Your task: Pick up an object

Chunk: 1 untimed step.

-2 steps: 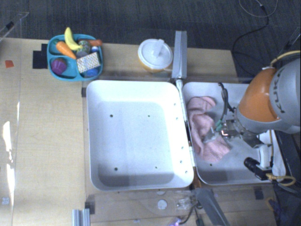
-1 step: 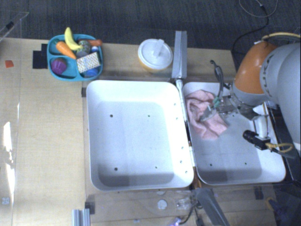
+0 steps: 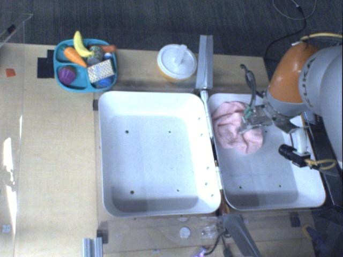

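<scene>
Gripper point(image 3: 250, 120) down on pink cloth point(image 3: 231, 127) at right bin's point(image 3: 268, 191) eleven o'clock; finger state not discernible. Judged mid-grasp: next, closure on a fold, then a straight lift. Left bin point(image 3: 155, 154) at nine o'clock of cloth. Toy tray point(image 3: 84, 64) and lidded cup point(image 3: 177, 61) beyond, well apart. Divider wall point(image 3: 210, 138) just beside cloth, a possible snag.

The wooden bench point(image 3: 48, 159) carried two shallow white bins side by side, the left bin point(image 3: 155, 154) and the right bin point(image 3: 273, 181). Behind them on the bench sat a blue tray point(image 3: 80, 84) of toy food and a round white lidded tub point(image 3: 177, 62).
</scene>
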Motion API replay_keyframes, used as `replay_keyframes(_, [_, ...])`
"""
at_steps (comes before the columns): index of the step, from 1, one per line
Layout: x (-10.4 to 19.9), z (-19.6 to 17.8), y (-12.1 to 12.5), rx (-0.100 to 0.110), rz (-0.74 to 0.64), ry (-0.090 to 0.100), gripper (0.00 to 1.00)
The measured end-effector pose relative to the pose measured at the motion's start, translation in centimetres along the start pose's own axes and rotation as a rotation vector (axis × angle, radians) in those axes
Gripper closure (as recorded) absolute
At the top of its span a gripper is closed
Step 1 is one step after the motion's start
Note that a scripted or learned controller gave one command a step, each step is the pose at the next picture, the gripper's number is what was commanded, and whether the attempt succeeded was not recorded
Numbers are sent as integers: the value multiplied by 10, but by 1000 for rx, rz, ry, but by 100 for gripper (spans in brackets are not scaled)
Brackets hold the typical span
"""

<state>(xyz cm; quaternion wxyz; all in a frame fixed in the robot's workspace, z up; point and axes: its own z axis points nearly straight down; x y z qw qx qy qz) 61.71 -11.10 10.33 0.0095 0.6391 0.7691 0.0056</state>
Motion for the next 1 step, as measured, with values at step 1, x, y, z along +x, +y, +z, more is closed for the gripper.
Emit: replay_keyframes(1, [25, -83, 56, 13, -60, 5, 100])
